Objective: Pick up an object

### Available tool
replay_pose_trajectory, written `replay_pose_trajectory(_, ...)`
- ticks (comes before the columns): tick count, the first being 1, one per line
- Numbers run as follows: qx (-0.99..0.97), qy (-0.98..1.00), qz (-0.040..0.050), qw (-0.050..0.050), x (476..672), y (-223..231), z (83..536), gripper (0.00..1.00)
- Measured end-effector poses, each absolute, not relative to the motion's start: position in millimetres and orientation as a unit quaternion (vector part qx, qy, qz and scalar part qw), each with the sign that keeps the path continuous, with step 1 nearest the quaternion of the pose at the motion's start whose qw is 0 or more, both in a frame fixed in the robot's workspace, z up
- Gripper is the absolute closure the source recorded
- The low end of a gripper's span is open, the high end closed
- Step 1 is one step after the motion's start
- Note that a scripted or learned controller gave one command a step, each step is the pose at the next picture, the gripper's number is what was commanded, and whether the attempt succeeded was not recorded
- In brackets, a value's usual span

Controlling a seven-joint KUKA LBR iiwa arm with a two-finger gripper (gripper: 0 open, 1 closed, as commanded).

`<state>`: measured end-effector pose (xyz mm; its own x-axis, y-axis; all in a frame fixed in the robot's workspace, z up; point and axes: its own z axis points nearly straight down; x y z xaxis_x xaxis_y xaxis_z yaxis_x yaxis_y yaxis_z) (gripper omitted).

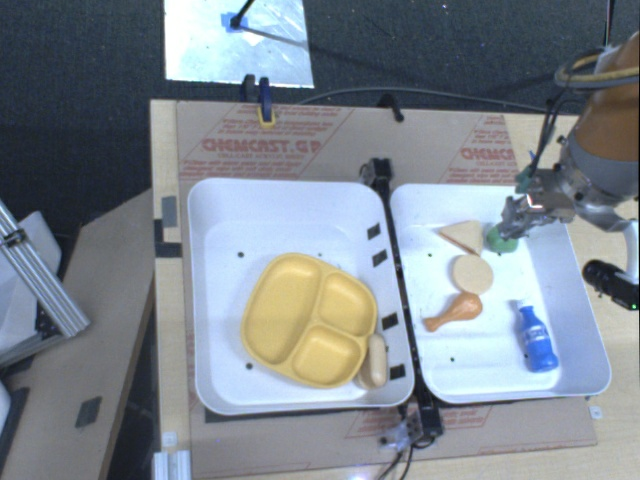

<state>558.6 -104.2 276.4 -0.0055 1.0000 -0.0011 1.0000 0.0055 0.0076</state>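
You can read red "CHEMCAST GP" lettering printed on the brown sheet [290, 138] that covers the surface under both bins; it repeats toward the sheet's right corner, where it is harder to make out. The arm [610, 138] comes in from 3 o'clock, its orange band high at the right edge, the grey wrist bent down and leftward over the right bin [590, 368]. The gripper [515, 220] hangs low at about 1 o'clock of that bin, right above a small green object [503, 240], and you cannot tell from this angle whether the fingers are spread or closed, nor whether they touch the green piece. In the right bin, a tan wedge-shaped piece [462, 236] lies just beside the green object at its 9 o'clock; a pale round disc [472, 274] sits below the wedge, and an orange toy drumstick [455, 311] lies just beneath the disc, its thin end pointing toward 8 o'clock. A small blue bottle [536, 338] with a white label lies well apart at 5 o'clock of the bin. The left bin [215, 228] holds a yellow three-compartment tray [308, 318], and a pale oblong piece [374, 360] rests against the tray's 4 o'clock edge.
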Motion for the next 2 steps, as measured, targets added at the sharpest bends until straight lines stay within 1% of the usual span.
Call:
replay_pose_trajectory(1, 0.704, 0.710, 0.0011, 0.000, 546.5, -48, 260, 1.00)
replay_pose_trajectory(2, 0.704, 0.711, 0.0013, 0.000, 545.5, 5, 247, 1.00)
